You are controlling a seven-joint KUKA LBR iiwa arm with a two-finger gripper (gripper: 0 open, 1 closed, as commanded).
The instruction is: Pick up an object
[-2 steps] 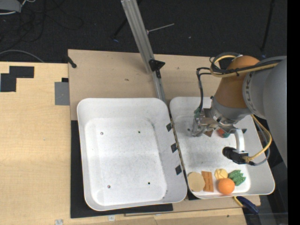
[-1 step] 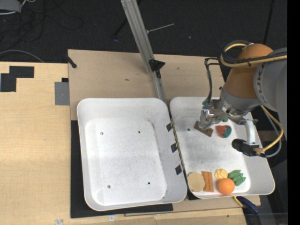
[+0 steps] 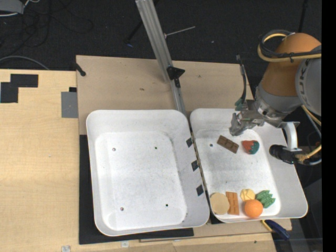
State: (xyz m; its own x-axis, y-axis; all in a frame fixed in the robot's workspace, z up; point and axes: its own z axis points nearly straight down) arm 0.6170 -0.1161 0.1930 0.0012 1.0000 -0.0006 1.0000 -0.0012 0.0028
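We see a light wood bench [image 3: 37, 156] with a plain tan board [image 3: 131, 85] at its far side. Two shallow white bins sit on it side by side, touching along their inner edges: left bin [image 3: 97, 156], right bin [image 3: 286, 190]. Black clips [image 3: 195, 165] line the seam between them. A dark mat [image 3: 84, 193] shows under the left bin's left and near edges. A slanted aluminium rail [image 3: 156, 38] rises from behind the seam toward the far edge, with a black bracket [image 3: 175, 72] on it. Black patches [image 3: 18, 85] and a grey patch [image 3: 69, 103] mark the bench's far left. Cables [image 3: 31, 20] lie on the dark floor beyond.
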